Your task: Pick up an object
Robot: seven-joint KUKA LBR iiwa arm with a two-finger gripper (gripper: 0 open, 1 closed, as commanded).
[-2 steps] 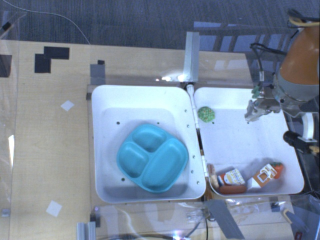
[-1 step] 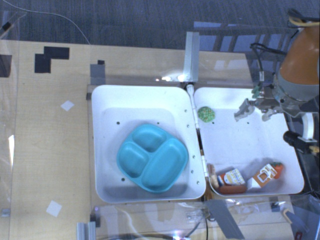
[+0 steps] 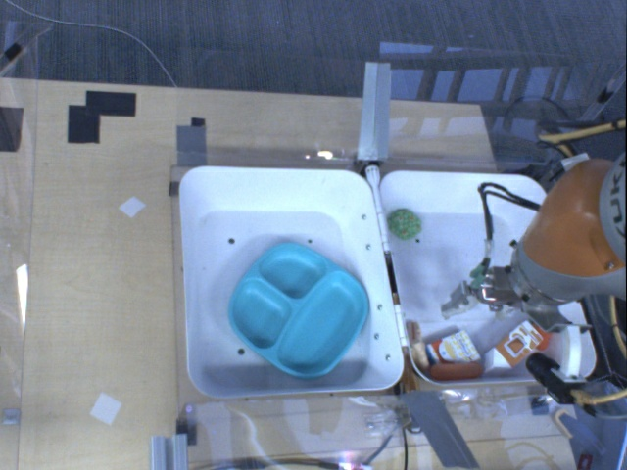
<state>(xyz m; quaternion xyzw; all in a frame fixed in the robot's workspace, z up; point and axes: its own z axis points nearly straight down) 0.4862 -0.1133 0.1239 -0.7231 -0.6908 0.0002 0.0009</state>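
Arm: the grey KUKA arm (image 3: 578, 233) with its orange band rises closest to the lens, reaching in from the right over the right bin (image 3: 431, 262).
End effector: the end effector (image 3: 468, 297) sits low over the middle of the right bin, its metal parts pointing toward the divider; whether it is spread or pressed together cannot be told, and nothing is seen pinched in it.
Nearest candidates: a small white and orange packet (image 3: 458, 346) and a reddish-brown sausage-like piece (image 3: 456, 369) lie at the front edge of the right bin, just in front of the end effector and slightly to its near side.
Long axis: the sausage-like piece lies lengthwise along the bin's front wall.
Other candidates: an orange and white carton (image 3: 522, 343) lies partly under the arm; a green ball (image 3: 404, 223) rests near the bin's back left corner, well apart from the end effector.
Left bin: the left bin (image 3: 216, 262) holds a blue divided plate (image 3: 299, 308), well apart across the divider.
Writing: the packet and carton carry printing, too small to read.
Judgement: the front-edge items look like the shortest reach.
Bench: the wooden bench (image 3: 88, 262) carries both bins.
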